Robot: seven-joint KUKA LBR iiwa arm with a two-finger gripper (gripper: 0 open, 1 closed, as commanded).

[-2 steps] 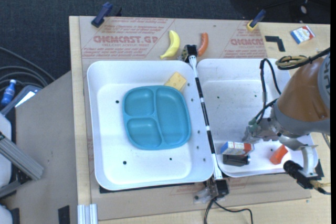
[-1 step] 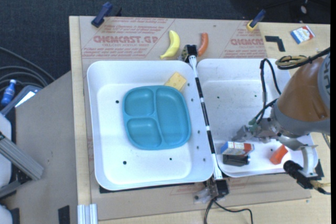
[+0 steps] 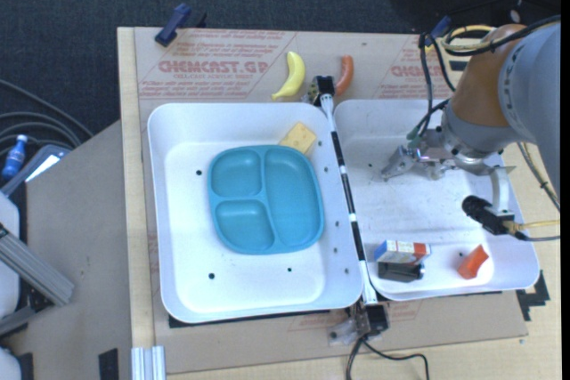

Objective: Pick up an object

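Observation:
My gripper (image 3: 394, 165) hangs low over the back part of the right bin (image 3: 445, 209), above bare white floor, with the grey arm and its orange band (image 3: 485, 89) behind it. Nothing shows between it and the bin floor. Near the right bin's front edge lie a small white, blue and red box (image 3: 403, 249), a black object (image 3: 399, 270) just in front of it, and an orange piece (image 3: 474, 262) to the right. All three are well in front of the gripper.
The left bin (image 3: 178, 236) holds a blue divided plate (image 3: 265, 198) and a yellow block (image 3: 298, 138) at its back. Behind the bins on the board lie a banana (image 3: 291, 76) and an orange sausage-like piece (image 3: 344, 76). A black cable end (image 3: 483, 214) hangs by the arm.

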